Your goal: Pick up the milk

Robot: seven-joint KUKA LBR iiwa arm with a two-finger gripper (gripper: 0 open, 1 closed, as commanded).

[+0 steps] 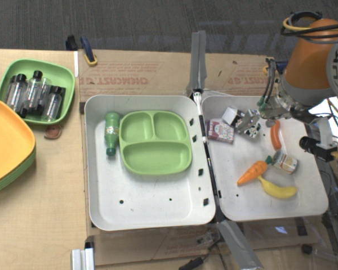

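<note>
In the right bin (304,204), near its back left corner, lies a small maroon and white carton (220,131) that looks like the milk. My gripper (247,122) hangs low over the bin just to the right of that carton, close to it. A small white piece (230,115) shows right behind the carton, by the gripper's tip. The arm's orange band (312,55) rises behind at the far right. Nothing is visibly held.
The right bin also holds a red sausage (276,135), a carrot (252,173), a banana (278,189) and a small labelled can (284,162). In the left bin (146,207) lie a green divided plate (155,142) and a green bottle (111,133). A green tray of bottles (36,91) and orange plates (8,148) sit at far left.
</note>
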